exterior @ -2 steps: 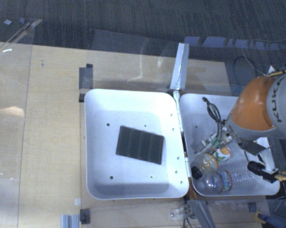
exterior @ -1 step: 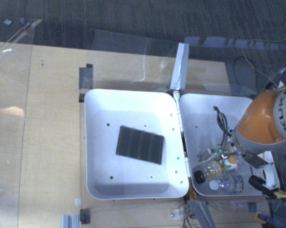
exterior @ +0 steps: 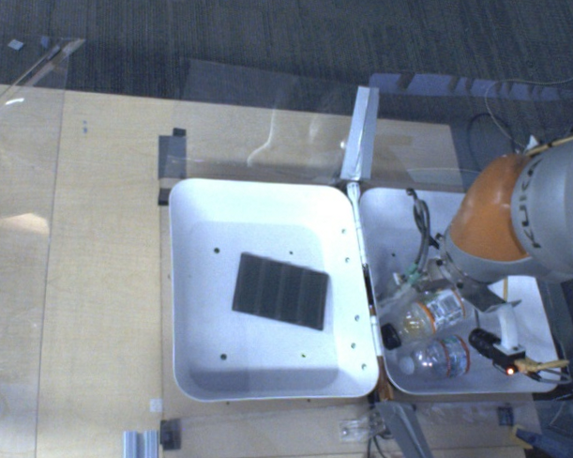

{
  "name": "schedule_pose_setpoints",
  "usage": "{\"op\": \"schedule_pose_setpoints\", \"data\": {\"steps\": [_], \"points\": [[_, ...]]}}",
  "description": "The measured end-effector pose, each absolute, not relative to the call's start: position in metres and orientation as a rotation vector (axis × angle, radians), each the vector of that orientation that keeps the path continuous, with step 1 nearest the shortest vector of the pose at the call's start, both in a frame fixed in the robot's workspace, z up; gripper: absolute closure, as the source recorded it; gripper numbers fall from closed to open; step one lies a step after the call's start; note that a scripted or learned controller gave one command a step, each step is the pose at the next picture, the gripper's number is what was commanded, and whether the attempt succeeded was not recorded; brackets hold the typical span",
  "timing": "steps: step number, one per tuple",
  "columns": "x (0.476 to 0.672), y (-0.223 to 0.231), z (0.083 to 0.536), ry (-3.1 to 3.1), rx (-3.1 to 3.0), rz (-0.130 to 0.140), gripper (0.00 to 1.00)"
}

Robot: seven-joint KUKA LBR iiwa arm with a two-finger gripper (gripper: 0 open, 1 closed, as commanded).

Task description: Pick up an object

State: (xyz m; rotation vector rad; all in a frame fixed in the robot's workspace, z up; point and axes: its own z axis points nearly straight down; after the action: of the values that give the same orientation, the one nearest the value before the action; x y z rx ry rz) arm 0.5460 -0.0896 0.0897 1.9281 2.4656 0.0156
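I have the arm [exterior: 512,222] down over the right bin [exterior: 385,227], above two clear bottles [exterior: 433,318] lying near its front edge; I cannot tell the claw's state, so as far as I see, nothing is lifted yet
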Motion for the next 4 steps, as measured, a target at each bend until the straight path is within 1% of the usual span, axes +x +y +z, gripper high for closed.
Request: {"op": "schedule_pose_setpoints", "data": {"steps": [1, 2, 3, 4], "points": [[0.549, -0.089, 0.102, 2.463, 1.919, 0.023, 1.00], [0.549, -0.089, 0.102, 2.463, 1.920, 0.022, 0.00], [0.493, -0.128, 0.094, 2.598, 1.752, 0.006, 0.00], [0.493, -0.093, 0.090, 2.559, 1.793, 0.013, 0.00]]}}
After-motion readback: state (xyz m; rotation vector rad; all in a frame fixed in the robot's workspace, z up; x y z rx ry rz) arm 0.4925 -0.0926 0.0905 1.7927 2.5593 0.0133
